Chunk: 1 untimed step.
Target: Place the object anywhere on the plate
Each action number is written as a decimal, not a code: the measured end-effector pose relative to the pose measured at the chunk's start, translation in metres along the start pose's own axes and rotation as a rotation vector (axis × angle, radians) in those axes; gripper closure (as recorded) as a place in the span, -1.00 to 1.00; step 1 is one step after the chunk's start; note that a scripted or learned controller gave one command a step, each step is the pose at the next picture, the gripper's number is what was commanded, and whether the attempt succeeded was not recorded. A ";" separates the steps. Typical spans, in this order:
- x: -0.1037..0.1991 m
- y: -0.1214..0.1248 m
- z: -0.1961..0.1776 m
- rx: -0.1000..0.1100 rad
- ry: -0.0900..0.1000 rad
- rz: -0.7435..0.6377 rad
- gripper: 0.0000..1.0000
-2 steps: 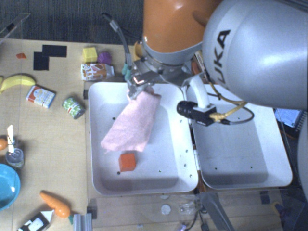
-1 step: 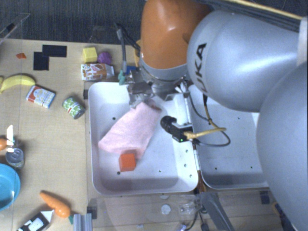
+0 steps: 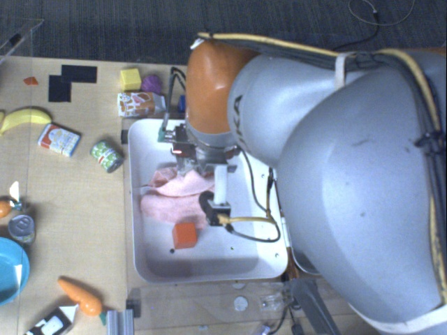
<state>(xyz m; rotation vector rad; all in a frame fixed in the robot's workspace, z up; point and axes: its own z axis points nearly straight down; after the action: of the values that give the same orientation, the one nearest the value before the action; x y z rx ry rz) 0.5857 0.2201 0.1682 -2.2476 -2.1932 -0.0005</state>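
A left white bin holds a pink cloth and, just in front of it, an orange cube. My gripper hangs below the orange band of the arm, right over the far end of the pink cloth, and seems to touch it. The orange cube sits free, a little below and left of the gripper. The blue plate lies on the bench at the far left edge, partly cut off, well outside the bin. The grey arm hides the right bin.
Loose items lie on the bench left of the bin: a banana, a small carton, a green can, a metal can, a carrot. A yellow block and a snack box sit behind the bin.
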 end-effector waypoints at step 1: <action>-0.006 -0.044 0.019 -0.002 0.000 -0.012 1.00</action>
<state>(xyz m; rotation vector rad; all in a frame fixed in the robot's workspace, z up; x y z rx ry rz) 0.5415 0.2154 0.1488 -2.2353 -2.2070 -0.0028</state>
